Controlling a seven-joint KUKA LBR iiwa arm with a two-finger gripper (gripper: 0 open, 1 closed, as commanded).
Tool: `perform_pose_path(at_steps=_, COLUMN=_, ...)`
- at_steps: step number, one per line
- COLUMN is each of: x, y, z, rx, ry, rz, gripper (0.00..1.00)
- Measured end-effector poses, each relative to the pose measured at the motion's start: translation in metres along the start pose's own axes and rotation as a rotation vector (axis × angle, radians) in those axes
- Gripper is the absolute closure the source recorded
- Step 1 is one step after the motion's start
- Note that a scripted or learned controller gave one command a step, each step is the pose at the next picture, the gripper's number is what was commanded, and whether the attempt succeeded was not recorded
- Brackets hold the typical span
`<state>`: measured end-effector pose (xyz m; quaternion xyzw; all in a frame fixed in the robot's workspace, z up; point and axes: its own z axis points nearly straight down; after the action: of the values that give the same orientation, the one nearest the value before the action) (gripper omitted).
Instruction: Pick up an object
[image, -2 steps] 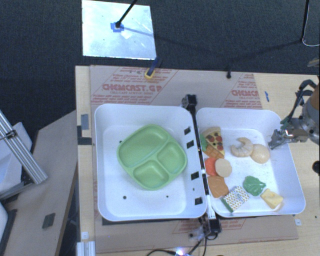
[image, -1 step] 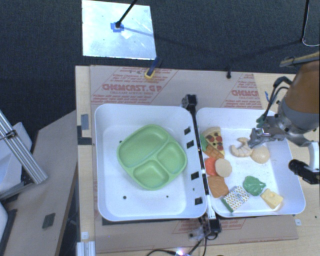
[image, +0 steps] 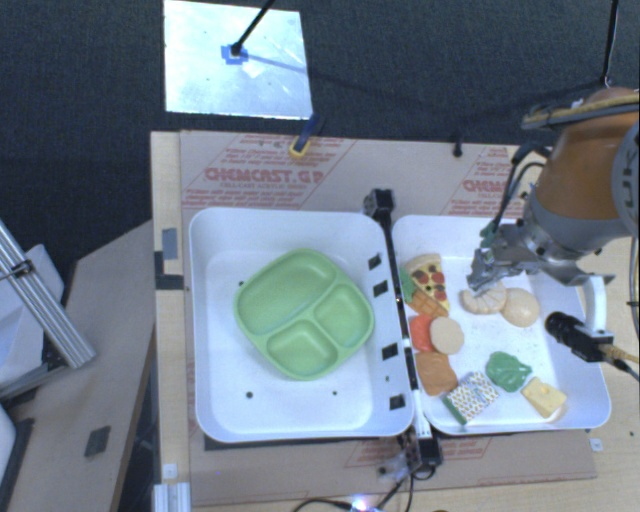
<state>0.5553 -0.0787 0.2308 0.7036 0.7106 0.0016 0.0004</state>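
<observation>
Your pincer (image: 487, 283) hangs low over the right bin (image: 590, 400), its tips right at a pale round cookie (image: 482, 300); you cannot tell from this angle how it is set or whether it has hold of anything. Just beside the cookie lie a bread roll (image: 520, 307) and a pizza slice (image: 426, 277). The left bin (image: 215, 400) carries a green divided plate (image: 304, 313).

Even overhead light, soft focus, glare on foil panel (image: 238, 60)
</observation>
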Motion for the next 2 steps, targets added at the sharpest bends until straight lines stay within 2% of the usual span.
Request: perform_pose_path(at_steps=2, x=0.11, y=0.016, z=-0.001, rx=0.001, ry=0.001, rz=0.0, gripper=1.0)
